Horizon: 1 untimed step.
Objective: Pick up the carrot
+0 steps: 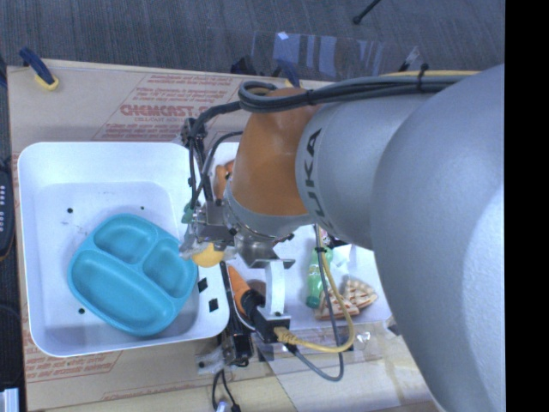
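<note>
The carrot (234, 281), a slim orange piece, lies in the right bin (371, 273) near the wall between the two bins, partly hidden by the wrist. The gripper (204, 233) hangs just above and to the left of it, over that dividing wall. A small yellow object (207, 254) sits right under the gripper's tip. The big grey arm with its orange band covers most of the right bin.
A blue divided plate (130, 271) lies in the left bin (43, 187). In the right bin are a green bottle (315, 287), a waffle-like piece (350, 297) and another orange thing (222, 175) at the back. A yellow cable (317, 347) loops at the front edge.
</note>
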Each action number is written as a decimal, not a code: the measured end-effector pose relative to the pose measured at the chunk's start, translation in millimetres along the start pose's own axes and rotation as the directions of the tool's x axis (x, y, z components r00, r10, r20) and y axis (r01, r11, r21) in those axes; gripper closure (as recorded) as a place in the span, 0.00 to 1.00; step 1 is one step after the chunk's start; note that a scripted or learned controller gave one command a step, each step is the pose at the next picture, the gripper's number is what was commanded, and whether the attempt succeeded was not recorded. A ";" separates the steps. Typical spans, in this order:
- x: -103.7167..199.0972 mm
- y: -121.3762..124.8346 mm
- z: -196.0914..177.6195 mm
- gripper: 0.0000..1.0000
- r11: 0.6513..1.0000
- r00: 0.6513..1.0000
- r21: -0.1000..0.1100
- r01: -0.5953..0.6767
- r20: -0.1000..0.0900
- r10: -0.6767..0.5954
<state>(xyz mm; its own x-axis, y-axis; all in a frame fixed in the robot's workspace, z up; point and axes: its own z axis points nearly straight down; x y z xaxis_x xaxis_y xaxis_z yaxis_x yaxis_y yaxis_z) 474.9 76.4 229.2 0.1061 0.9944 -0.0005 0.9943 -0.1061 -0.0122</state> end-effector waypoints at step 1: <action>42.7 66.4 68.0 1.00 0.978 0.978 0.001 -0.206 0.004 0.206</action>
<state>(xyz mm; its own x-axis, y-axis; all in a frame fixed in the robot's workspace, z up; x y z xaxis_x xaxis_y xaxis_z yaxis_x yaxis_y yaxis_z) 544.6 111.9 160.3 0.3090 0.9510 -0.0065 0.9510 -0.3091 -0.0130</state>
